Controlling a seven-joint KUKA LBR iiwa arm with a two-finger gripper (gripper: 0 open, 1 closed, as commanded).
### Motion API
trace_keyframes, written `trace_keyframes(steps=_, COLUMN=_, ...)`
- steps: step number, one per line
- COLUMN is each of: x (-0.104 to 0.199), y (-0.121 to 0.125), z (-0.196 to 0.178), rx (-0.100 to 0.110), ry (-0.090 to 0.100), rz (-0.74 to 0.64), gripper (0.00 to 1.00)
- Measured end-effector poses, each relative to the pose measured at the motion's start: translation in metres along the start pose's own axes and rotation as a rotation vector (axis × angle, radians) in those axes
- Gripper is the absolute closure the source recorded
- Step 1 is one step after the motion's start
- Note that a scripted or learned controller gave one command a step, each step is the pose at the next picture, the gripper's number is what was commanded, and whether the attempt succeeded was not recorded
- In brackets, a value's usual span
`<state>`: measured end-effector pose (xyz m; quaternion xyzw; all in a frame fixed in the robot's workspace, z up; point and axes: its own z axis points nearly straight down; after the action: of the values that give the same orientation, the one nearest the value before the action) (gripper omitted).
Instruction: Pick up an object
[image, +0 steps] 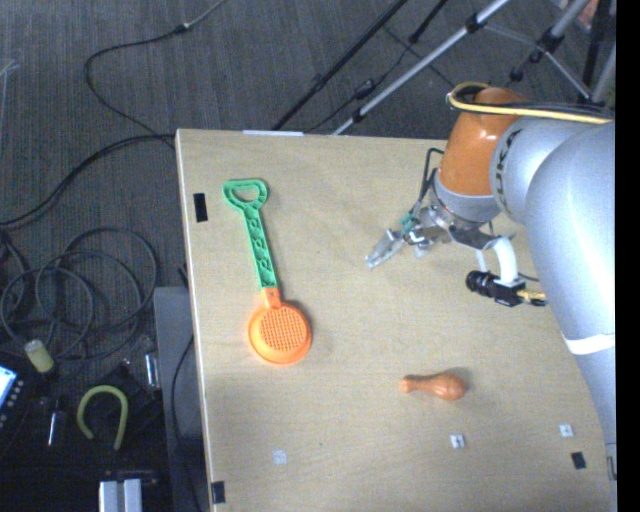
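Observation:
A sieve-like scoop (270, 290), with a green handle and a round orange mesh head, lies on the left part of the tan bench top (350, 420). A small orange pear-shaped piece (436, 385) rests nearer the front, right of centre. My gripper (380, 251) hangs over the middle right of the bench, pointing left and down. It is open with nothing between its fingers. It sits well right of the scoop and above the pear-shaped piece, touching neither.
The grey arm with its orange band (475, 150) covers the bench's right side. A black cable fitting (495, 284) sticks out below the wrist. Cables and tripod legs lie on the dark floor left of and behind the bench.

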<state>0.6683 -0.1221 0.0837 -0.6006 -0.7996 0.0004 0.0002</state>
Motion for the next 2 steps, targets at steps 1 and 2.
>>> trace_keyframes(steps=1, x=0.001, y=0.000, z=-0.009, rx=0.000, ry=0.000, rz=0.000, gripper=1.00)
trace_keyframes(steps=2, x=0.018, y=-0.028, z=-0.119, rx=0.001, ry=0.000, rz=0.254, gripper=1.00)
